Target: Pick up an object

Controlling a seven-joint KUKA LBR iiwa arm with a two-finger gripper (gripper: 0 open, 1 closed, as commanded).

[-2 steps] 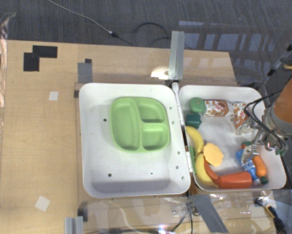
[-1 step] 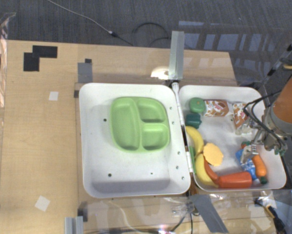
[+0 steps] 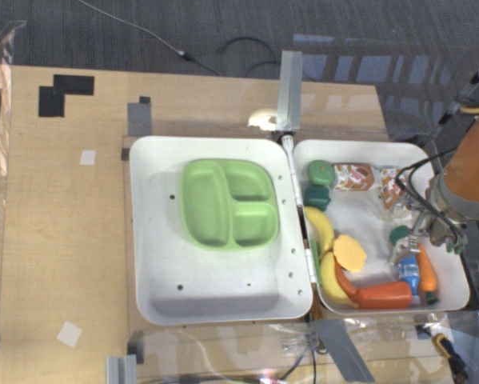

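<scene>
Basically nothing is picked yet: the left bin (image 3: 155, 294) carries just a green divided tray (image 3: 227, 202) at its middle, while the right bin (image 3: 455, 294) has all the candidates, with the arm (image 3: 471, 170) over its right edge and the gripper (image 3: 419, 242) low near that edge; jaw state I cannot tell, nothing visibly pinched. Candidates, big to small: red sausage-shaped piece (image 3: 383, 295) and banana (image 3: 323, 250) along the front and left edges, printed packet (image 3: 353, 177) at the back edge, orange carrot (image 3: 427, 274) beside the gripper. Packet print is too small to read; no other writing legible.
</scene>
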